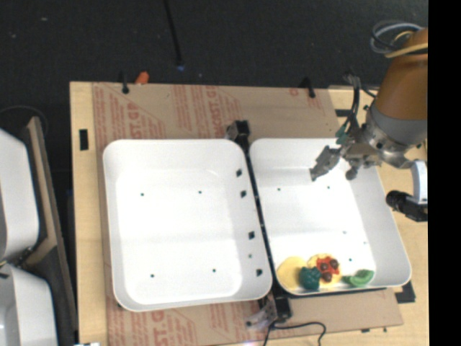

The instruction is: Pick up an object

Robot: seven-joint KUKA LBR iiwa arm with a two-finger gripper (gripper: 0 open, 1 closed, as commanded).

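The table [94, 121] is a light wooden board on a dark floor. On it are two shallow white bins side by side, touching at a line of black clips.

The left bin [122, 164] has only small dark dots on its floor.

The right bin [288, 157] carries a small group of toys in its near edge, at about 6 o'clock of the bin. The group has a pale yellow piece [289, 271] at its left, then a blue-green piece [310, 280], a red piece [328, 265] with dark spots on top, and a green piece [360, 277] at its right. They lie close together, touching or nearly touching.

The pincer [334, 163] is over the far right part of the right bin, at about 1 o'clock of it, well apart from the toys. Its two dark fingers are apart, with nothing between them. Behind it, the grey and orange arm [400, 85] comes in from 3 o'clock.
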